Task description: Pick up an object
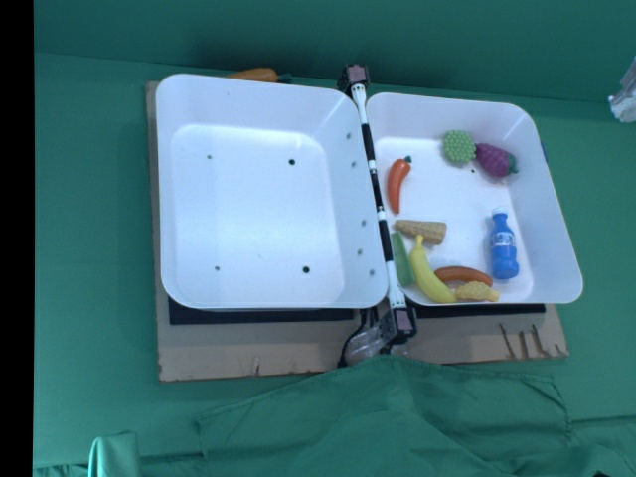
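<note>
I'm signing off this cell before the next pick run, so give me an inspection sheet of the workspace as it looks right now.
Surface: two white bins side by side on cardboard, left bin and right bin, over green cloth.
Job's things: all in the right bin: orange pepper, green grapes, purple grapes, blue bottle, corn piece, banana, sausage, a small yellow piece.
Clutter: an orange item behind the left bin's far rim.
Grippers: nothing seen.
Cables: nothing clear; a black-and-white striped bar runs between the bins.
Surroundings: rumpled green fabric at the near edge.
</note>
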